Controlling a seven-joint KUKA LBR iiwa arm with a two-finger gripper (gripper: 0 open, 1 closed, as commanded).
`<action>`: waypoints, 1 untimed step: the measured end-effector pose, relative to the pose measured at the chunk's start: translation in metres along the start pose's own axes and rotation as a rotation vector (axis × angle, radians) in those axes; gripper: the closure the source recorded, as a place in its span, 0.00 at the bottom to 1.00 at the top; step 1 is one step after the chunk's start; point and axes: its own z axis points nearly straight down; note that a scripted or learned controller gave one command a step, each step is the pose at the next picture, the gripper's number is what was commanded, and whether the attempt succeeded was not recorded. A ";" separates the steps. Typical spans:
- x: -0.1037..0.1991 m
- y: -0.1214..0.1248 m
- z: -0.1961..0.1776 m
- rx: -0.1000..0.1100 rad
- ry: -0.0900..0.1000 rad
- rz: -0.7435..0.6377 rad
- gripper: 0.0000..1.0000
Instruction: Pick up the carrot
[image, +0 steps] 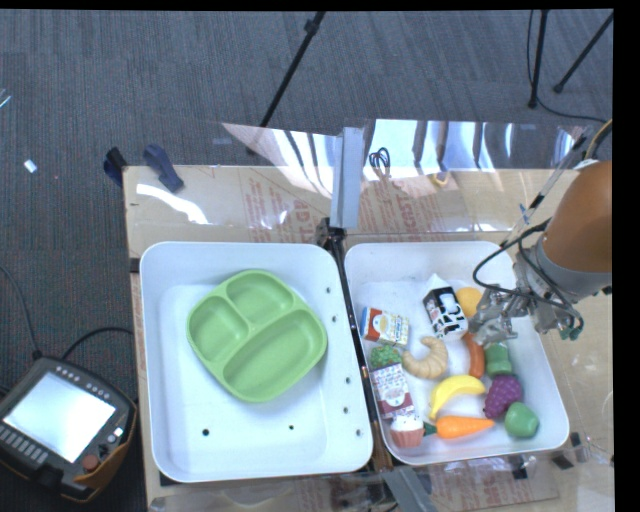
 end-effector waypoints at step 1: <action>-0.002 0.001 -0.011 0.000 -0.004 -0.001 1.00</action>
